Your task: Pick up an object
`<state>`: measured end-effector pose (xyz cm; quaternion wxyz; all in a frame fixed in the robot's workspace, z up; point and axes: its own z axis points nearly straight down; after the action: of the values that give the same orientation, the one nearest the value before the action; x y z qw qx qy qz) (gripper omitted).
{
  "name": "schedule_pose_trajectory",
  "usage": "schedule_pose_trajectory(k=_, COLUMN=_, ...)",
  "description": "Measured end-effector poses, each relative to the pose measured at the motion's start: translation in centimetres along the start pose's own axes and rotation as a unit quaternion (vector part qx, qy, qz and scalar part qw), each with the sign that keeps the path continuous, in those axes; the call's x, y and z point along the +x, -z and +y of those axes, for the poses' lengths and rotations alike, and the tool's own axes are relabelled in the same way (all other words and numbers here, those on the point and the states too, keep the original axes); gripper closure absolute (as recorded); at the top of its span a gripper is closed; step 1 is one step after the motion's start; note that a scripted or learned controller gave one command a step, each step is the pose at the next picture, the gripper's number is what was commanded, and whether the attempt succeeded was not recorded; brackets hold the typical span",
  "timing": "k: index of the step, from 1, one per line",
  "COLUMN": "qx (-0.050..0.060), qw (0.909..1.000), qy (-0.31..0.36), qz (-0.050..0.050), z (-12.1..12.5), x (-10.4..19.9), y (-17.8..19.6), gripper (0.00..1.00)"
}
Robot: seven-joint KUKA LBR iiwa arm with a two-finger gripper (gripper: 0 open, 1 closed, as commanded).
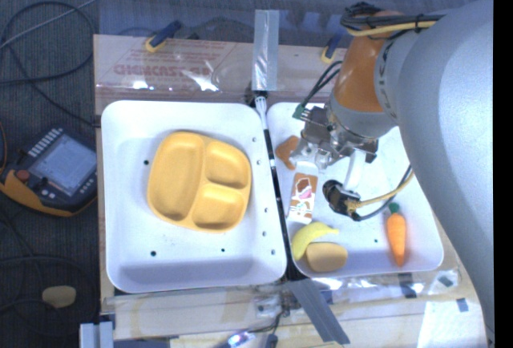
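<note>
Approach step — hand (318, 155), grip state unreadable, low in right bin (417, 254) above juice carton (302, 198); next: descend squarely, close.

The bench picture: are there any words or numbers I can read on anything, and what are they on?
None can be read for sure.
Clear sheet behind the left bin: red print, too blurred to read.
Small carton in the right bin: a picture label, lettering too small.
Orange handheld pendant on the floor: screen too blurred.
Yellow tray, carrot: no text.
</note>
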<state>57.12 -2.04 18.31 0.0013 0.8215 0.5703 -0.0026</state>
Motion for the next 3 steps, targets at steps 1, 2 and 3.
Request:
schedule_pose_trajectory(k=1, qx=0.001, qw=1.0000, qy=0.006, qz=0.001, z=-3.3, x=-6.9, y=-0.1, gripper=1.00)
schedule_pose_trajectory(k=2, qx=0.001, qw=0.9998, qy=-0.018, qz=0.000, z=-3.9, x=-9.8, y=10.2, gripper=1.00)
schedule_pose_trajectory(k=3, qx=0.000, qw=0.9998, qy=-0.018, qz=0.000, z=-3.9, x=-9.8, y=10.2, gripper=0.00)
